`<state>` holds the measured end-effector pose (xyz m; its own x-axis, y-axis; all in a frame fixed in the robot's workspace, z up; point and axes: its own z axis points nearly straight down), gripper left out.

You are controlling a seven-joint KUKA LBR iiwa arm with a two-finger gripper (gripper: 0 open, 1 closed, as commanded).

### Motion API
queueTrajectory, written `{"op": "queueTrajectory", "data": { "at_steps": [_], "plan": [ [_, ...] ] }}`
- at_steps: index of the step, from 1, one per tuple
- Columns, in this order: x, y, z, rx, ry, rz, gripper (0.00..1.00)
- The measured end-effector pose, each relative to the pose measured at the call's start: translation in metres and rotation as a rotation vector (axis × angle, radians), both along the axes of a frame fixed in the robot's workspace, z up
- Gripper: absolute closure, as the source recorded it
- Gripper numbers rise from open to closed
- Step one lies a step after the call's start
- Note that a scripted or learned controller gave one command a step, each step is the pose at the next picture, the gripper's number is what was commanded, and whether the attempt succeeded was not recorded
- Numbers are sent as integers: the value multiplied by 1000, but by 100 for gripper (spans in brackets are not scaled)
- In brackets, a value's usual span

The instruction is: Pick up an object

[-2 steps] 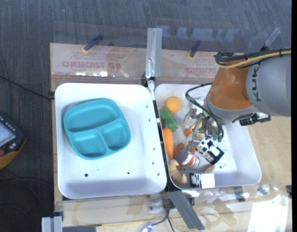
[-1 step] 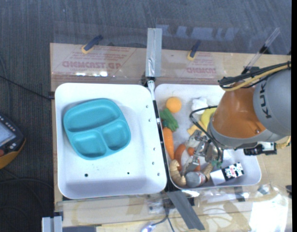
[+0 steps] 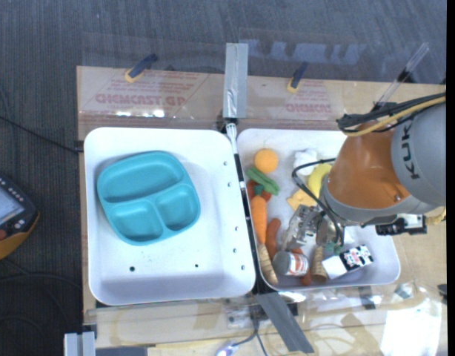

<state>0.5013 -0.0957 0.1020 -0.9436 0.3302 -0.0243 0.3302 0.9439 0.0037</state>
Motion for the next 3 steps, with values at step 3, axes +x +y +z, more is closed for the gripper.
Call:
{"op": "queueTrajectory", "data": {
  "at_steps": [3],
  "plan": [
    [93, -24, -11, 0, 5, 104, 0]
  ]
}}
